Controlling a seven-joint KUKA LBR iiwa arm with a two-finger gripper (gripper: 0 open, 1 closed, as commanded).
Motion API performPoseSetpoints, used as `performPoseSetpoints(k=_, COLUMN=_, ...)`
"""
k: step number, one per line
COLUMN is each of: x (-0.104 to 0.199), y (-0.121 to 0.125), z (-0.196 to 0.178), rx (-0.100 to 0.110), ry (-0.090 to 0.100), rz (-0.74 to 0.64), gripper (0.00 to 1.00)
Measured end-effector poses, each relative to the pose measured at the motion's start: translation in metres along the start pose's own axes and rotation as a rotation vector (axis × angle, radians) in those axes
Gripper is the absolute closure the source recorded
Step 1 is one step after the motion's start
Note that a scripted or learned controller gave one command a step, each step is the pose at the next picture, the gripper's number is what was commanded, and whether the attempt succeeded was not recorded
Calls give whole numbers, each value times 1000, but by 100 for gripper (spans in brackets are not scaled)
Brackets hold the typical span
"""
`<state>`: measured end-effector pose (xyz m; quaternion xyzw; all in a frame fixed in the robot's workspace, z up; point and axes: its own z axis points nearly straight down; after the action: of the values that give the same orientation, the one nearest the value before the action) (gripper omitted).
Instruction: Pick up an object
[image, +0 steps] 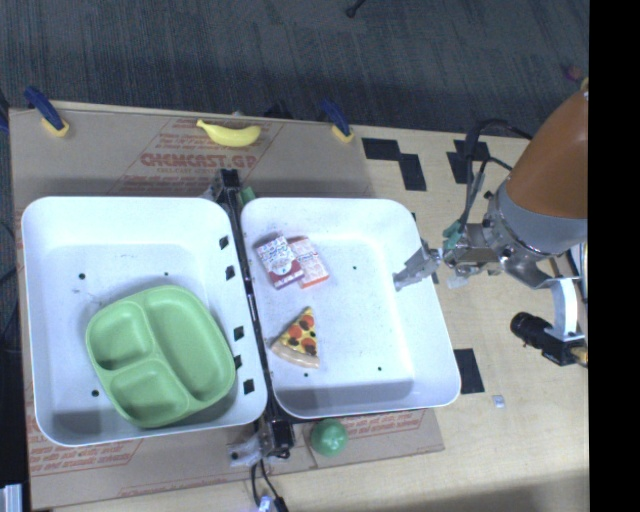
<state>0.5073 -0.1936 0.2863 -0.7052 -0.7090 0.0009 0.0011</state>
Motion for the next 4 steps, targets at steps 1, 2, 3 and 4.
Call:
performPoseSetpoints(k=1, x=-1, y=10, z=144, rx=4, ry=1, rz=-2, gripper=0)
performPoseSetpoints(k=2, x=22, y=154, z=188, rx=-16, ry=-1, rz=0, gripper=0)
performPoseSetpoints(k=3, x=22, y=154, z=178, rx=-15, ry=-1, rz=-6, gripper=100)
performPoseSetpoints(k=4, x=42, y=87, z=72, rx=-3, ry=-1, rz=1, gripper=100)
